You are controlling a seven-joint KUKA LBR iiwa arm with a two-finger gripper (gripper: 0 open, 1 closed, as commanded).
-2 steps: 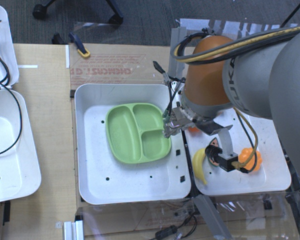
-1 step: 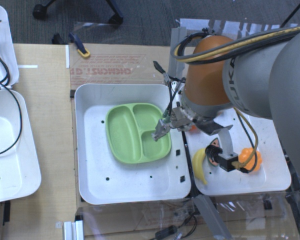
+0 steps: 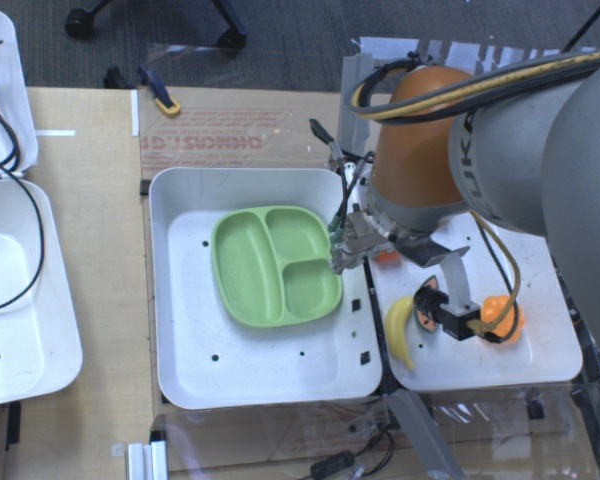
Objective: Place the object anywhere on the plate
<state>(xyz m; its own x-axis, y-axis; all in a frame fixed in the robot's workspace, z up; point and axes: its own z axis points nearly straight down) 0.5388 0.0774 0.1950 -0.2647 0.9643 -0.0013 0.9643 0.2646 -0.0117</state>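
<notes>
A light green plate point(image 3: 275, 264) with three compartments lies in the left white bin point(image 3: 180, 298), with nothing on it. My gripper point(image 3: 342, 250) hangs at the plate's right edge, over the wall between the two bins. A yellow banana point(image 3: 400, 331) lies at the front left of the right bin point(image 3: 480, 363). An orange round object point(image 3: 502, 318) sits further right in that bin. A small red-orange piece point(image 3: 385, 258) peeks out from under the wrist, just right of the gripper. The grey and orange arm hides most of the right bin's back.
A cardboard sheet point(image 3: 220, 133) lies behind the left bin on the wooden bench. A white unit with black cables point(image 3: 5, 248) stands at the far left. The bin wall between the two bins runs right under the gripper.
</notes>
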